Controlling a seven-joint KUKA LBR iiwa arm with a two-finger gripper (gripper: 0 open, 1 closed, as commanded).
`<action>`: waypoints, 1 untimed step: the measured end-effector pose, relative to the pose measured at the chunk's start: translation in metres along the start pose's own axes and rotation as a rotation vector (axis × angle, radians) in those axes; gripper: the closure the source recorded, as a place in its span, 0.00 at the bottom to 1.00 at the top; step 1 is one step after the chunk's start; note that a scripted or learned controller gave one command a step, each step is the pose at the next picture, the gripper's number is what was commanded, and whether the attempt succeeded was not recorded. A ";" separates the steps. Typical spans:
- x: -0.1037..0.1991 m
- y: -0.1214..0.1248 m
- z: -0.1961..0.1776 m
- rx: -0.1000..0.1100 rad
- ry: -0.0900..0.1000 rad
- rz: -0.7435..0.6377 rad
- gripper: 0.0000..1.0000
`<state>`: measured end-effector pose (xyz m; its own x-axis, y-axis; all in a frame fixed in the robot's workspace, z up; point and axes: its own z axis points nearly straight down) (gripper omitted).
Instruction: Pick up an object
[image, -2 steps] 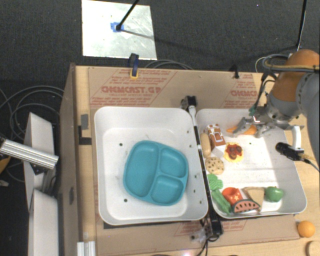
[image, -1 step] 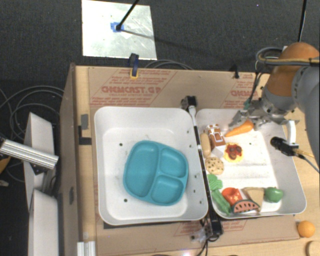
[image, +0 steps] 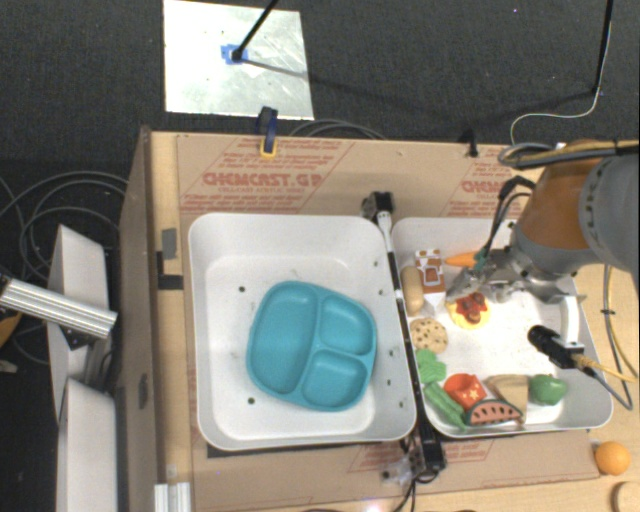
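Gripper (image: 472, 290) low in right bin (image: 585, 400), hovering over yellow-red toy food (image: 468, 314) beside cookie (image: 428, 334). Finger state: cannot tell, blurred against clutter. Nothing visibly grasped or lifted. Pick not done; grasp and lift remain. Blue divided plate (image: 312, 345) untouched in left bin (image: 215, 300).

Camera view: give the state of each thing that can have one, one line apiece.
Blue divided plate: flat in the left bin, nothing on it.
Hand: low in the right bin, over the yellow-and-red toy.
Cookie: lying flat.
Watermelon slice: lying at the near wall.
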<state>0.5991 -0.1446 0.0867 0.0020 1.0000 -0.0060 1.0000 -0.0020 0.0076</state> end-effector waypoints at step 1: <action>-0.007 0.045 0.002 0.009 0.005 -0.005 0.00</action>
<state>0.6441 -0.1520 0.0848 -0.0033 1.0000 -0.0008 1.0000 0.0033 -0.0010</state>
